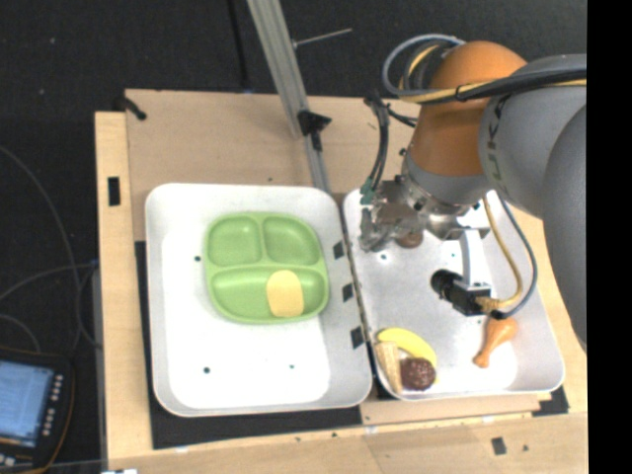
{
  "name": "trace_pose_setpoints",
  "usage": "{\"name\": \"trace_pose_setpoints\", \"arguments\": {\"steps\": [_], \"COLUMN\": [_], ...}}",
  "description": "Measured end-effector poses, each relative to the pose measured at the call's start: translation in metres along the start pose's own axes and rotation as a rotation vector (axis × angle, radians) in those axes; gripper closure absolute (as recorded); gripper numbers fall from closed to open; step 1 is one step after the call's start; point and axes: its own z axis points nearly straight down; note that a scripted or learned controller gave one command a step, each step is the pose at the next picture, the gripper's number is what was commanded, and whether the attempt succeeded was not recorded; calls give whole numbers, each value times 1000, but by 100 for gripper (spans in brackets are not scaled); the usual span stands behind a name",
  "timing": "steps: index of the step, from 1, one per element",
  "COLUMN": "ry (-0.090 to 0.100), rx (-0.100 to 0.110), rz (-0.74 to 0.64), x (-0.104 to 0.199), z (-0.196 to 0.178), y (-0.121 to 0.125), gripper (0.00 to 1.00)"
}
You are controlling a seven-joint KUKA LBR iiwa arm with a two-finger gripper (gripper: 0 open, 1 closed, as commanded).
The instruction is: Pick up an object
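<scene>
Desk point(212, 131): light brown board, seen from above at a slant, against a black floor.
Left bin point(247, 378): shallow, white, rounded corners, flat on the desk.
Right bin point(528, 368): shallow, white, just beside the left bin, rims nearly touching along the middle.
Black clips point(348, 292): small, spaced along the seam between the bins.
Metal post point(281, 62): slanted, grey, meeting the desk behind the bins, near the seam.
Black mat point(141, 294): dark strip showing under the left bin's left edge.
</scene>
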Motion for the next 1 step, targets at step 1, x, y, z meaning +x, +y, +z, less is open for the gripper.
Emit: {"name": "trace_pose_setpoints", "arguments": {"steps": [1], "ry": [1], "rx": [-2], "rz": [-2], "x": [51], "z": [-9], "y": [26], "gripper": [100]}}
